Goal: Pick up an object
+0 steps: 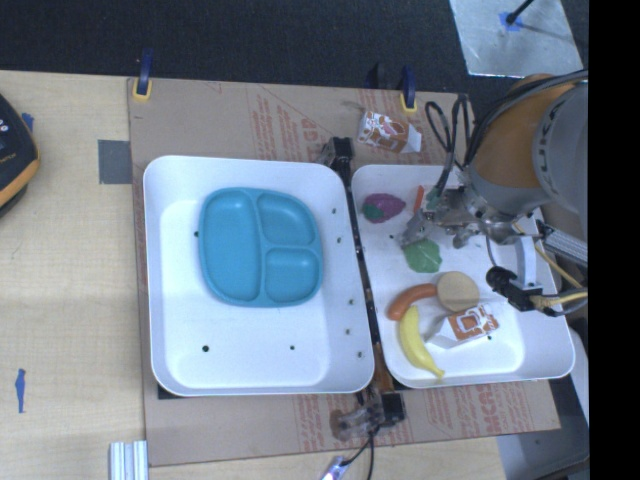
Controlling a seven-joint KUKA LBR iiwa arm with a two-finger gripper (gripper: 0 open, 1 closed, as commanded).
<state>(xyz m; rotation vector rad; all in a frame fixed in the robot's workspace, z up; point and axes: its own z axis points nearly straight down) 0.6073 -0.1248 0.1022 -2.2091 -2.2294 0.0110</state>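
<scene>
The right bin (540, 363) holds a purple piece (382, 207), a green leafy piece (423, 257), an orange sausage (410, 299), a tan round bun (458, 290), a yellow banana (416, 346) and a small orange-and-white packet (472, 324). My gripper (420, 230) reaches in from the right and hangs low over the bin's upper middle, just above the green piece and right of the purple one. No object shows between its fingers.
The left bin (170, 358) bears a blue divided plate (262, 246). A snack wrapper (388, 132) lies on the cardboard behind the right bin. Cables loop above the wrist (450, 128). A yellow-black device (15, 158) sits at the far left edge.
</scene>
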